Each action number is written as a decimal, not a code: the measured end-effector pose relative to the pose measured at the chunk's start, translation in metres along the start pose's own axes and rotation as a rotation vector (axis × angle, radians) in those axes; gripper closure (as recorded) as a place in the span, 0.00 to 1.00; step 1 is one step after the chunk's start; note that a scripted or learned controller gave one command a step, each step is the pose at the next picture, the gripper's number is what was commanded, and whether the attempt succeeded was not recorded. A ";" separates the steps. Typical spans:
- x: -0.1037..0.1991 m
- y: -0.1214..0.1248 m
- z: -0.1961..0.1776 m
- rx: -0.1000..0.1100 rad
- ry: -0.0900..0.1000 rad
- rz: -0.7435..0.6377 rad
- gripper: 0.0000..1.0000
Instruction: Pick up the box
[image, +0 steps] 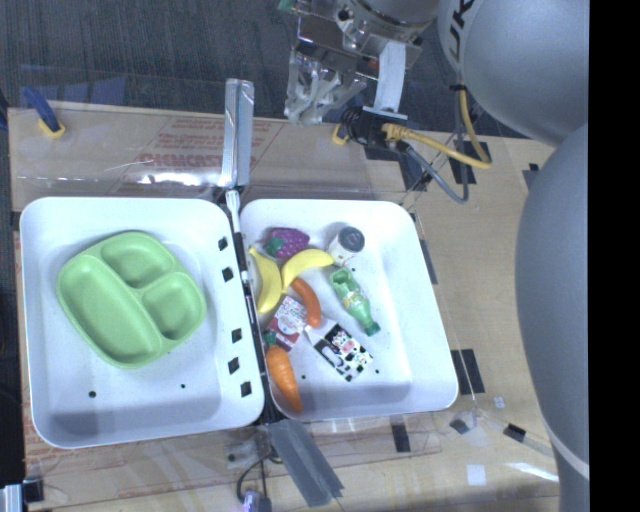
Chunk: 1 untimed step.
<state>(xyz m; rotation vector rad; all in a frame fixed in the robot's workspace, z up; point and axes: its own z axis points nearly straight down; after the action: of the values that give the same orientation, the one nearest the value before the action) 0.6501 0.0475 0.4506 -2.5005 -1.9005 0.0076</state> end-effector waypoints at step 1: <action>0.003 -0.001 -0.009 0.002 -0.001 -0.011 1.00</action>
<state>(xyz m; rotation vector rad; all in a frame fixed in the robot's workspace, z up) 0.6503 0.0505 0.4600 -2.4894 -1.9142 0.0111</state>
